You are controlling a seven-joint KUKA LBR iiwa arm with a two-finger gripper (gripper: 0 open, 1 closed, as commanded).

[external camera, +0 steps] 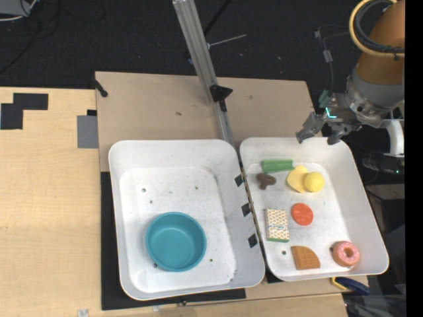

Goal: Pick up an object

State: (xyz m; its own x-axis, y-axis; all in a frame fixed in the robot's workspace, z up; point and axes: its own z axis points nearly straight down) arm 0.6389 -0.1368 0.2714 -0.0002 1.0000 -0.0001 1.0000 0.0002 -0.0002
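Note:
The right bin [370, 216] holds several small objects. A green bar [277, 166] lies near its far edge, with a small brown piece [266, 180] and a yellow lump [306, 179] just in front of it. Toward the front are a red disc [302, 214], a patterned packet [277, 224], an orange-brown wedge [305, 257] and a pink doughnut [345, 253]. My gripper [321, 132] hangs over the bin's far right rim, above and behind the yellow lump. It is open, with nothing between its fingers.
The left bin [125, 177] holds a teal bowl [175, 241] at its front. A grey metal rail [201, 58] slants down from the back to the gap between the bins. Black clips [246, 209] sit along the shared edge.

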